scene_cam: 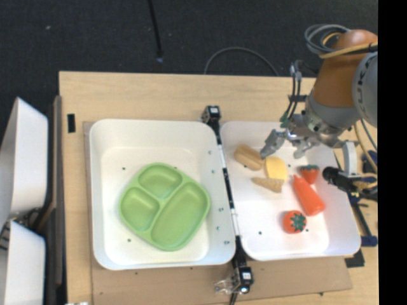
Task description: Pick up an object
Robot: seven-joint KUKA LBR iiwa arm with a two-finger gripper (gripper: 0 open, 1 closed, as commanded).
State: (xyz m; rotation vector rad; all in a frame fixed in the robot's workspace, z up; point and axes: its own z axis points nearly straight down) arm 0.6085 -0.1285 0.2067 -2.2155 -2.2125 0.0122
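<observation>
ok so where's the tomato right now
The tomato sits in the right bin, near its front edge, just below the lower end of the carrot.

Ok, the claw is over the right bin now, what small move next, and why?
Probably lower the claw straight down toward the yellow block. It hangs open just above and behind that block with nothing between its fingers, and the block lies closest, beside the tan roll and wedge.

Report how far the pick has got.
Done: the claw hangs open over the right bin, above the yellow block. In hand: nothing between its fingers. Left: closing on a piece and lifting it; the carrot and tomato lie untouched.
</observation>
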